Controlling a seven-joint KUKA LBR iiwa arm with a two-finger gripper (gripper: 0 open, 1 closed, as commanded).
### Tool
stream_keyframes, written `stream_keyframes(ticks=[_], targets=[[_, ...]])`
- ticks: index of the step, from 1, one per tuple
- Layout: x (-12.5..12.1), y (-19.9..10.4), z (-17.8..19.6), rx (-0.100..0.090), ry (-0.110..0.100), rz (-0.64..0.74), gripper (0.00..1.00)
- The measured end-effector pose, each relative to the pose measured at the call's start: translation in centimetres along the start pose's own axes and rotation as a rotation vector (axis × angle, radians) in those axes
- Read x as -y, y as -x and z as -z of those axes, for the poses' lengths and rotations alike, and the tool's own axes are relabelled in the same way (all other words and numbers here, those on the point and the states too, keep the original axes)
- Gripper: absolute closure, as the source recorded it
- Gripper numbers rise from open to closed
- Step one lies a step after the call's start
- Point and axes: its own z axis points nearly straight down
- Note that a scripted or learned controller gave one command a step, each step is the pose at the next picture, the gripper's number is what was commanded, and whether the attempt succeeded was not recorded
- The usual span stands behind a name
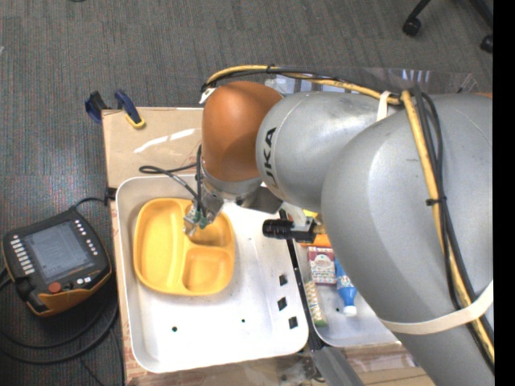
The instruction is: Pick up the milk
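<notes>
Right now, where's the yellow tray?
The yellow tray lies in the left white bin, toward its upper left, directly under the gripper at the tray's upper right rim.

Grey carpet (201, 30) is seen all around. A table (153, 147) topped with brown board is clamped by blue clamps (109, 104) at its far-left corner. An office chair base (438, 2) is glimpsed top right.
</notes>
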Motion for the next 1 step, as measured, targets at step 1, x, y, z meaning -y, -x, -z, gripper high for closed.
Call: stream_keyframes(ticks=[1], targets=[[3.15,3.09,6.64,-0.014,-0.004,0.019,1.00]])
